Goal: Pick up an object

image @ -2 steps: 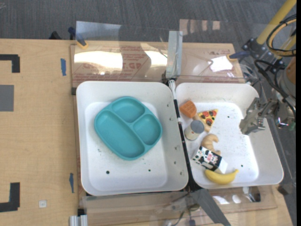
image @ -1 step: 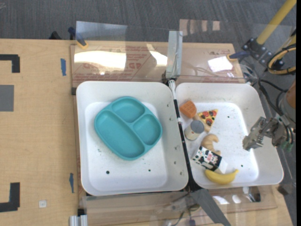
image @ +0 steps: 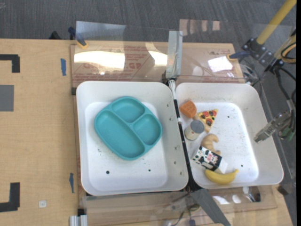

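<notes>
a: banana point(image: 221, 176), smooth yellow crescent, at near edge of right bin point(image: 249, 126), long axis across the bin, touching the black-and-white carton point(image: 207, 158).

b: and the gripper point(image: 270, 130)?

a: off to the right over the bin rim, metallic, finger state unclear. pizza slice toy point(image: 207, 117) farther back.

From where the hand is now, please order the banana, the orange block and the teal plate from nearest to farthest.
Measured from the hand at the right bin's right edge:
1. banana, right bin's front.
2. orange block, right bin's back left.
3. teal plate, left bin.
</notes>
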`<state>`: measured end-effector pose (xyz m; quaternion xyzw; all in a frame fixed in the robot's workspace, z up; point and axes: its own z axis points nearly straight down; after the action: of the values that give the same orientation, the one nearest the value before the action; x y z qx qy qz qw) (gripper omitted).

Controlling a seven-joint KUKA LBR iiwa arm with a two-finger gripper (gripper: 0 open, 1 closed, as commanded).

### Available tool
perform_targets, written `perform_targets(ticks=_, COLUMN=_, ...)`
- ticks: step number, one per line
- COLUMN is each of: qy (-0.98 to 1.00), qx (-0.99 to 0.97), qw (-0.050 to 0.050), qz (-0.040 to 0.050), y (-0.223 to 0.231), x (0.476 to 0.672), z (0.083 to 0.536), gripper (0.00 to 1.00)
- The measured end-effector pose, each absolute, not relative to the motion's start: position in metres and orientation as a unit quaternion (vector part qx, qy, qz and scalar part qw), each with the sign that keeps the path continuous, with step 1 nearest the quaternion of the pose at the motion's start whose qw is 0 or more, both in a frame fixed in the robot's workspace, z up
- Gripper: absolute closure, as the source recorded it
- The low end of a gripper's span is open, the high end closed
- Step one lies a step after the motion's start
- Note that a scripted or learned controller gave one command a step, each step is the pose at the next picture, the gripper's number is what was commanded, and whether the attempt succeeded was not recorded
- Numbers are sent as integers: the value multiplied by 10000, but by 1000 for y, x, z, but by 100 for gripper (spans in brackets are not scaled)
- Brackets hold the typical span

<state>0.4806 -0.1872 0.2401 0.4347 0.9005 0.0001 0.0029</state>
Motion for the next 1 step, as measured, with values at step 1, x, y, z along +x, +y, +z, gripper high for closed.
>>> perform_targets(ticks=1, qy=8109, qx=5852, qw=19, qz=-1, y=-219, x=488, z=239, gripper=100)
